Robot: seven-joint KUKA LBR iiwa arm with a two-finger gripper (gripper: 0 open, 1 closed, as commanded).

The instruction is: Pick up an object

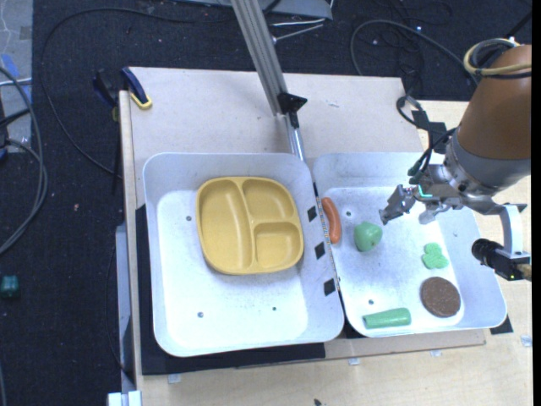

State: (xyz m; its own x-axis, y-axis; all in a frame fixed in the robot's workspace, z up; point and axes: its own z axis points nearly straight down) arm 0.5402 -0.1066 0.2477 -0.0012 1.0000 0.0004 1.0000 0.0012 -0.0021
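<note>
The green pear (367, 237) is lying just below-left of the gripper (410, 204) in the right bin (473, 311), with a sausage (332, 220) farther left and a green leaf (434, 255), brown disc (440, 297) and green block (387, 317) sitting below, while the gripper is hovering spread and holding nothing.

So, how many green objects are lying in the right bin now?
3. A rounded green piece lies near the bin's middle, just below the gripper. A small light green piece lies further right. A long green piece lies at the front edge. Nothing seems hidden.
</note>
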